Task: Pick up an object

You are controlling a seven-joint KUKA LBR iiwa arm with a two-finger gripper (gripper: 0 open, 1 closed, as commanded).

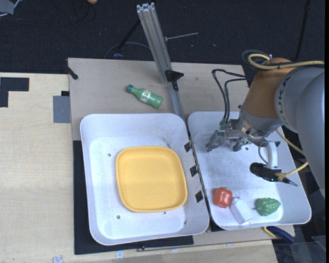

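Note:
My gripper (226,143) hangs over the upper left part of the right bin (238,171), open, with nothing between its fingers. Three objects lie along that bin's front: a red pepper (222,197), a small white block (241,211) right of it, and a green leafy lump (267,205) further right. All three lie well in front of the gripper and apart from it. The bin floor under the fingers is bare.
The left bin (96,163) holds a square yellow plate (151,178). A green bottle (145,96) lies on the bench behind the left bin. A slanted aluminium post (158,40) rises behind the gap between the bins.

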